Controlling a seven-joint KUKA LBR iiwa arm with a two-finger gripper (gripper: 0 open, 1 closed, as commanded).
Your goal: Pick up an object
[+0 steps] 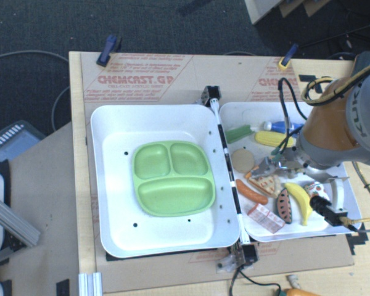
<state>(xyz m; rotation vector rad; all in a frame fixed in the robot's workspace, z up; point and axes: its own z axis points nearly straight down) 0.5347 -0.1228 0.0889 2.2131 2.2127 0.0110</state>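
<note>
The right bin [340, 222] holds several toy foods. My gripper [273, 166] hangs low over the middle of this bin, reaching in from the right under the grey and orange arm [328, 131]. Just below it lies a pizza slice [264, 184], with an orange sausage [251, 192] to its left. A tan round disc [242, 160] sits left of the gripper. A banana [300, 201] and a watermelon slice [284, 206] lie toward the front. Behind are a corn cob [270, 139], a green piece [237, 133] and a blue-and-white tube [276, 126], partly hidden by the arm.
The left bin [111, 221] carries a green divided plate [172, 179] at its centre. A red-and-white packet [265, 217] lies at the right bin's front left. Black clamps [211, 94] join the bins along the divider. Cables [286, 103] loop off the arm above the right bin.
</note>
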